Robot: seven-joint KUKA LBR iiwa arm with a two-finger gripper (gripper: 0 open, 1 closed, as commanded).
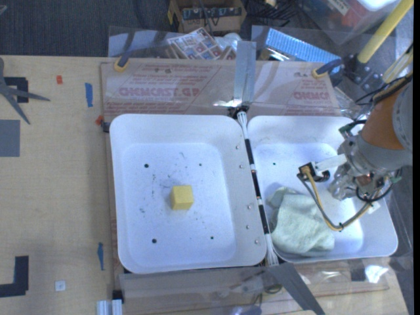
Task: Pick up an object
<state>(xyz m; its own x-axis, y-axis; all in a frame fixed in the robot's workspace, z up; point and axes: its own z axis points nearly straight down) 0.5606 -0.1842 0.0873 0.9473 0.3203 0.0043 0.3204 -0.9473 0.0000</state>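
Nothing is picked up yet. The grey robot claw (341, 188) hangs over the right white bin (380, 241), beside a soft pale green cloth (296, 223). A small yellow block (182, 197) sits alone in the left white bin (131, 143).

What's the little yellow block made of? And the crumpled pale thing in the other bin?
The yellow block looks like foam or sponge: matte, with soft-looking edges, though painted wood is possible. The pale thing looks like cloth, probably a towel: it lies in limp folds with a fuzzy, dull surface.
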